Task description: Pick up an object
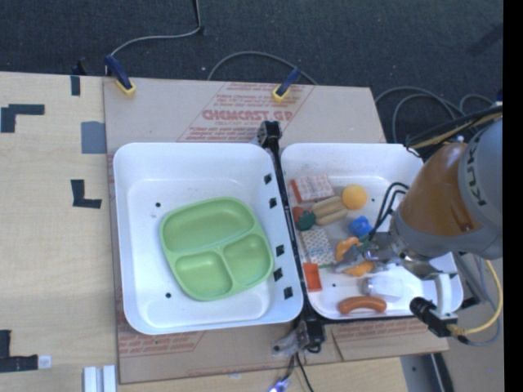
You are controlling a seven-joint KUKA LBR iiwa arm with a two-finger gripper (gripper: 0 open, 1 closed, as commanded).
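Camera view: two bins [131,170], one green tray [216,247], one sausage [362,305]; pincer [364,258] grip unclear.

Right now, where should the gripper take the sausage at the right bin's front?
Probably across the sausage's middle, from straight above. It lies flat and long, roughly parallel to the right bin's front wall, so fingers closing across its narrow width should fit.

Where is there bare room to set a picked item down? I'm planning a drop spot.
Best room is the left bin: its white floor is bare around the green divided plate, widest along the far wall and left side. The right bin is crowded: toys fill the middle beside the gripper, leaving bare strips along its far wall and around the sausage.
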